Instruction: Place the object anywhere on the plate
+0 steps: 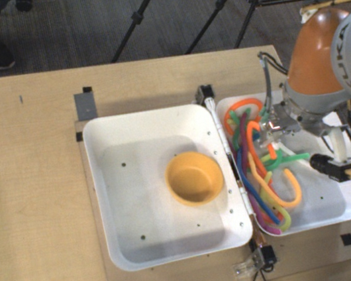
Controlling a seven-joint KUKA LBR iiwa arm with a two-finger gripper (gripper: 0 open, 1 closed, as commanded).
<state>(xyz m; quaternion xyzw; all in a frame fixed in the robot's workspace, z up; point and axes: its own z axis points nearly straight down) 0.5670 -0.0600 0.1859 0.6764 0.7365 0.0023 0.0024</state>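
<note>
Overhead slanted view of a bench w/ 2 shallow white bins side by side. The left bin (115, 201) holds 1 yellow-orange dish (195, 177), the plate for this task, sitting a bit right of the bin's centre w/ nothing on it. The right bin (335, 206) holds a tangle of bendy coloured strands (262, 175) (orange, red, green, purple, blue), piled against the wall nearest the plate.

The grey arm (322, 57) w/ its orange band reaches in over the right bin. The gripper (272, 131) sits low over the top of the tangle, on the far side of the divider from the plate.

Progress, judged from this: early. Nothing has reached the plate; the pick, the carry across the divider and the drop all appear left to do.

Hard to make out: the gripper tip blends into the strands, so I cannot tell if it is spread or closed, nor if any strand sits in it. Which strand is the target is unclear. The arm's bulk hides the far right corner of the right bin.
</note>
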